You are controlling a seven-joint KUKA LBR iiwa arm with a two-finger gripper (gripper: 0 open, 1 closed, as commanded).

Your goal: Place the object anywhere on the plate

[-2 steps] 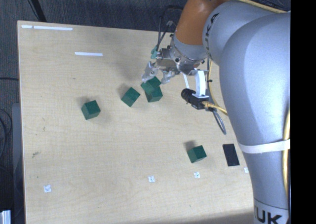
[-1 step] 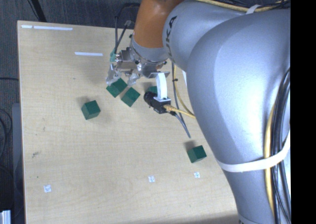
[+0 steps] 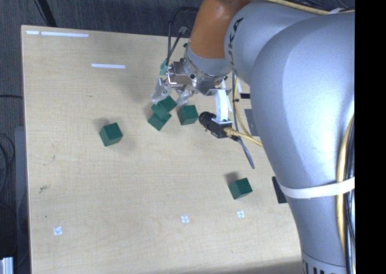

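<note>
Cluster of three blocks mid-surface, just below the gripper (image 3: 170, 93): upper block (image 3: 164, 107), apparently between the fingers; second block (image 3: 158, 122) touching it on the near-left; third block (image 3: 187, 114) just right. Fourth block (image 3: 111, 134) well left. Fifth block (image 3: 240, 187) near-right, apart.

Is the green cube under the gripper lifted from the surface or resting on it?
Cannot tell. The green cube sits right at the gripper, overlapping another cube; the slanted view hides any gap below it.
</note>
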